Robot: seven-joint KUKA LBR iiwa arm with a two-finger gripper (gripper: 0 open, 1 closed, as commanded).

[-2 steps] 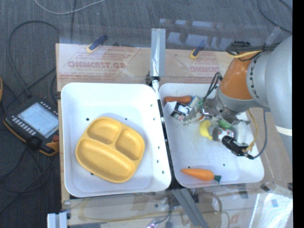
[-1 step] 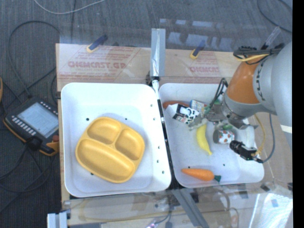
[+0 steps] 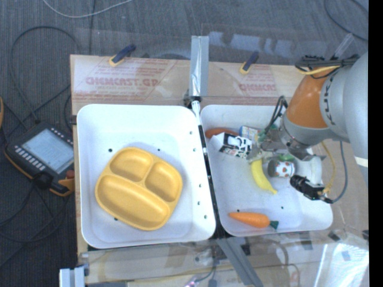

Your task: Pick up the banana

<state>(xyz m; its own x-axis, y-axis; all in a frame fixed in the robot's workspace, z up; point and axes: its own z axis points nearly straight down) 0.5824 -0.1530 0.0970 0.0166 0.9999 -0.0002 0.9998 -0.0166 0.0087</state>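
In the right bin (image 3: 311, 220), the banana (image 3: 261, 177) is found lying flat on the white floor, roughly at the middle of the bin, with its length running from 11 o'clock down to 5 o'clock. The gripper (image 3: 270, 150) is parked just off its upper tip, toward 1 o'clock, with the grey-and-orange arm (image 3: 317, 109) coming in from 3 o'clock. Whether the jaws are open or closed can't be told from this angle, too much of the wrist is stacked over them, and nothing is seen held between them, so the banana should be counted as not picked yet.

The neighbourhood is pretty crowded. A small round whitish object (image 3: 280, 169) is sat right beside the banana at 3 o'clock, close enough that touching can't be ruled out. A black-and-white printed packet (image 3: 234, 145) is tucked in at 10 o'clock from the banana, with something orange-red (image 3: 216, 133) poking out beyond it. A carrot (image 3: 251, 220) is laid well apart at 6 o'clock, near the bin's front wall. Over in the left bin (image 3: 96, 118), a yellow divided tray (image 3: 139, 187) is left on its own, well clear of the action.

What could go wrong: the descent could be made too near the tip, so only the end gets pinched and the curved fruit is swung or slipped out. The round thing could also be clipped or grabbed instead, since so little room is left on that side.
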